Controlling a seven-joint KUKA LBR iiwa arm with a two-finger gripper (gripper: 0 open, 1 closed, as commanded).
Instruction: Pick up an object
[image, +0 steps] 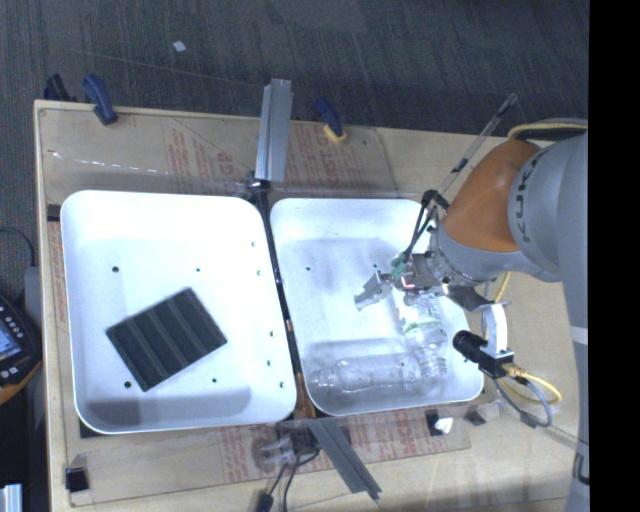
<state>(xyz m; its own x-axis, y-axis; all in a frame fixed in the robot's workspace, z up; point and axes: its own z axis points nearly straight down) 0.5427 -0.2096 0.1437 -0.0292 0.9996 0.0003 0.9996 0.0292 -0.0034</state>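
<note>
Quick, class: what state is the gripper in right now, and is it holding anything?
Gripper: low in the right bin, above the clear bottles; open or shut cannot be told, and nothing is visibly held.

Bright overhead light washes out the 2 white bins (160, 215), hardest along the left bin's upper rim, where glare erases surface detail. Soft shadows gather along the bins' near walls. The dark floor (300, 40) looks grainy, and the whole frame is slightly soft.
</note>
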